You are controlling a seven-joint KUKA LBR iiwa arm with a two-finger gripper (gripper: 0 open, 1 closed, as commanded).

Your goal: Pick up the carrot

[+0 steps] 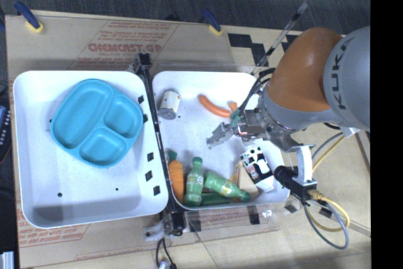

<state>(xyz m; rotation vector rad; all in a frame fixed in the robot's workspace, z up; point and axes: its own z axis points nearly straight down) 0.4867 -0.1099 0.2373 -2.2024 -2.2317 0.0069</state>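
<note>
The carrot (176, 179), a stubby orange piece with a green top, lies at the front left of the right bin (189, 82), against the divider wall. It touches a green bottle (194, 181) on its right. My gripper (218, 135) hangs over the middle of the right bin, up and to the right of the carrot and clearly apart from it. Nothing shows in its grasp. A slim orange-red piece (214, 106), like a sausage, lies just behind the gripper.
A tin can (169, 104) stands at the right bin's back left. A second green bottle (225, 187), a tan wedge (244, 177) and a black-and-white carton (256, 165) crowd the front right. The left bin (38, 154) holds a blue divided plate (96, 121).
</note>
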